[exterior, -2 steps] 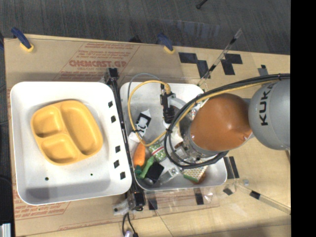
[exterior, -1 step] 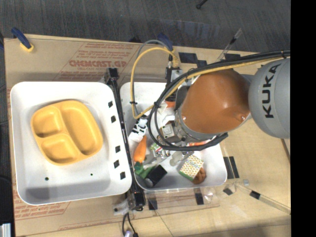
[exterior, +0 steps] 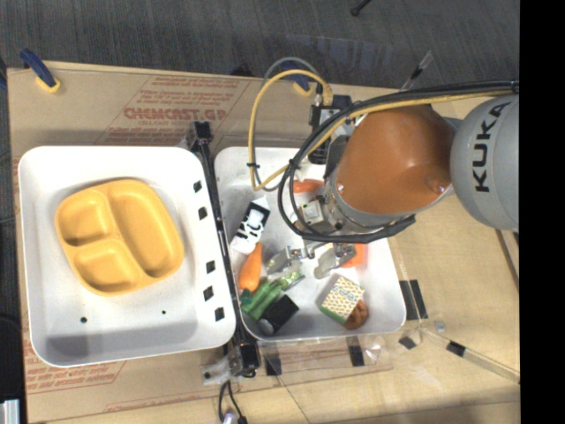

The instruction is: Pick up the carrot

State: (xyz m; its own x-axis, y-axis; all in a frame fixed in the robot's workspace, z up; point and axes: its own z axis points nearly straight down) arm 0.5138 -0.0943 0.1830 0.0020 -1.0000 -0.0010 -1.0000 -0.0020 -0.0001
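The carrot is orange with a green leafy top. It lies near the left wall of the right bin, toward the front. My gripper hangs low over the middle of that bin, under the orange band of the arm. Its two metal fingers stand apart with nothing between them, so it is open. The carrot sits just to the left of the left fingertip, apart from it or barely touching; I cannot tell which.
A black block and a patterned box lie at the right bin's front. A white and black packet lies behind the carrot. Small orange pieces peek out beside the wrist. The left bin holds a yellow divided tray.
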